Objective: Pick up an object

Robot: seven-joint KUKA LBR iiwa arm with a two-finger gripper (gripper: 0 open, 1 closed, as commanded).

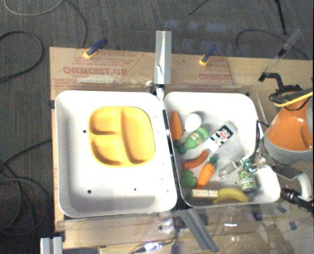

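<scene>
Near the right bin's front right corner hangs the tool, just above a small green-topped jar — a banana lies beside it along the front wall. A yellow divided plate sits mid-left bin.

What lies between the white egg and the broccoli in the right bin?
In the camera view, between the egg and the broccoli lie the green bottle and, below it, the red sausage.
</scene>
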